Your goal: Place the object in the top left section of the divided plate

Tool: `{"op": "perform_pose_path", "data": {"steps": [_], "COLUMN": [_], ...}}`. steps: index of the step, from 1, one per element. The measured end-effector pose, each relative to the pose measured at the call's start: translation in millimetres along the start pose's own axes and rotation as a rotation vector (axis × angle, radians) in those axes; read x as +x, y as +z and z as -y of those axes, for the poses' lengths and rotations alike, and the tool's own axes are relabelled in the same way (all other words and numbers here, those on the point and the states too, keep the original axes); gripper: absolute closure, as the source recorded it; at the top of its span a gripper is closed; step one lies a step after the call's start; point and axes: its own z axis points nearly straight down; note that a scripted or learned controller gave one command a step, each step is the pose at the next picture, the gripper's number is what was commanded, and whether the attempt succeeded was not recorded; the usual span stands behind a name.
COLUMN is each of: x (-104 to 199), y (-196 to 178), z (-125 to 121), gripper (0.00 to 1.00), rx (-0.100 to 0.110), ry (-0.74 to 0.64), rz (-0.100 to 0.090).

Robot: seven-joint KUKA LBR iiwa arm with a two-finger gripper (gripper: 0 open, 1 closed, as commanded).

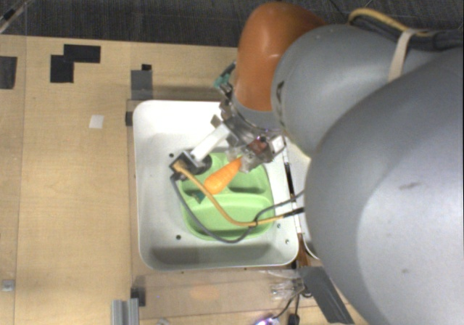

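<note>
The big grey arm [377, 171] reaches in from the right and covers that side of the scene. Below its orange band, the claw [246, 158] hangs low over the white bin [156, 171]. I cannot tell whether the claw is spread, pressed together or pinching anything.

A carrot [222, 175] lies just beside the claw, down and to the left of it. Its long axis slants from its thick end at lower left to its thin tip, which meets the claw or nearly does.

The carrot sits over the upper left part of the green plate [250, 191], but the divider is unclear, so the exact section is uncertain. I judge that a release or a small nudge remains. The plate rests in the bin, on the tan worktop [65, 193].
</note>
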Motion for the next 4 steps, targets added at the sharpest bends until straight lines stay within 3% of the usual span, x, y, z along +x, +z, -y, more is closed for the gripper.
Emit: {"op": "perform_pose_path", "data": {"steps": [1,2,3,4], "x": [-2,11,-43,-14], "y": [-91,-196,-195,-101], "z": [15,49,42,80], "gripper": [1.00,1.00,1.00,1.00], "rx": [0.000,-0.001,-0.001,-0.001], "ry": [0.098,-0.138,-0.608,-0.579], "rz": [-0.004,-0.003,-0.001,0.000]}}
